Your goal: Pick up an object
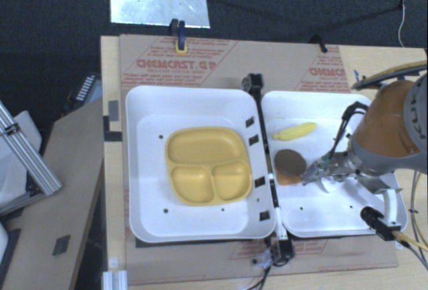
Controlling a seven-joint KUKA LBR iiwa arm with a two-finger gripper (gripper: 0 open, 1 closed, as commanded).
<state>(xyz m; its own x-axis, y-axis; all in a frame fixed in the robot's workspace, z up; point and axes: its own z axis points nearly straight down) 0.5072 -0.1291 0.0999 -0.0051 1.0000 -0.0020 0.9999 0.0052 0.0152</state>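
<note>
Tool beside brown disc, banana beyond.

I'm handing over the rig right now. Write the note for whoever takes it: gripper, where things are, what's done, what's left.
Gripper: low in the right bin, right beside the brown round object; finger state unclear, nothing seen held.
Banana: right bin, farther back, apart from the brown one.
Yellow tray: left bin, untouched.
Done: arm is at the brown object.
Left: grasp and lift.
</note>
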